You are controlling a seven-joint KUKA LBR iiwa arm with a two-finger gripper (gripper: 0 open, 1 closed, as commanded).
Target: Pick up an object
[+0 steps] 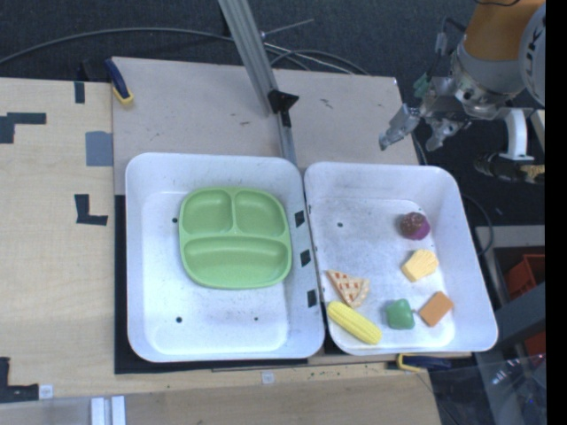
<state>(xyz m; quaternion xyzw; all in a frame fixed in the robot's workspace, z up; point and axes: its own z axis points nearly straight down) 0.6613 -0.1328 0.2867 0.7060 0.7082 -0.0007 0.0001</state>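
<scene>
Objects for picking all lie in the right bin point(461, 204): a purplish ball point(414, 226) near the far right wall, a yellow block point(420, 265) just below it, an orange block point(435, 308) and a green piece point(400, 314) close together near the front, a waffle-patterned wedge point(348, 287) and a corn cob point(354, 322) touching or nearly so at the front left. From the camera view, my gripper point(416, 131) hangs above the tabletop point(195, 113) beyond the bin's far right corner, well apart from every item, its fingers spread and nothing between them. I judge the pick is not yet begun; this is the approach step. Next I would choose one item, probably the ball or the yellow block, which are nearest, come over it and descend. The left bin point(146, 237) carries a green divided plate point(236, 237).
</scene>
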